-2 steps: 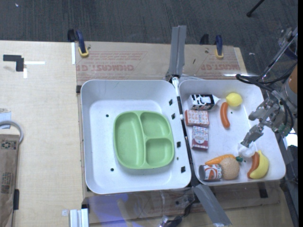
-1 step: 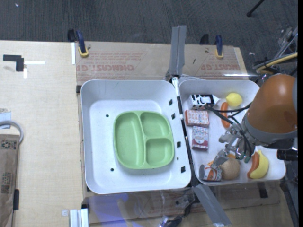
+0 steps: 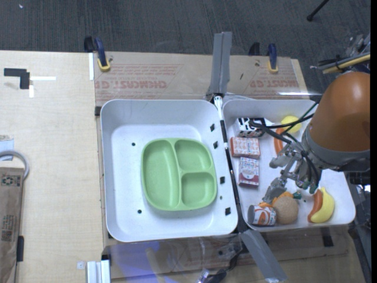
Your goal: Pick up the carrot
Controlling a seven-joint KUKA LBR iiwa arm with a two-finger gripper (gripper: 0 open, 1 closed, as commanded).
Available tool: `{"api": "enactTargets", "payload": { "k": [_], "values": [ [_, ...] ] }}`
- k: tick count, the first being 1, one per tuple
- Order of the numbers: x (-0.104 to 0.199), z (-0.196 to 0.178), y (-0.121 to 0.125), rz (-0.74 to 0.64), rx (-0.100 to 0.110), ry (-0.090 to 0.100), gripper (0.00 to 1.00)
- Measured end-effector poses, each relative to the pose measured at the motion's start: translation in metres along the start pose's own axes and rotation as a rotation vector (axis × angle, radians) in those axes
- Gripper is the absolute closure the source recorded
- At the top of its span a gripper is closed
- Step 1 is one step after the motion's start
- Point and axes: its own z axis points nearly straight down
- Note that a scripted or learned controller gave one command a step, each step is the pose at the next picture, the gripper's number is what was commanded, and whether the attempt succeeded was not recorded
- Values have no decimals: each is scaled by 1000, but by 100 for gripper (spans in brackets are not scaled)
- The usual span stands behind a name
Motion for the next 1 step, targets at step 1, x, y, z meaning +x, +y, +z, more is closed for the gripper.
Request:
{"api": "enactTargets", "payload": {
  "k": [1],
  "values": [
    [-28, 83, -42, 109, -8, -23, 0]
  ]
}}
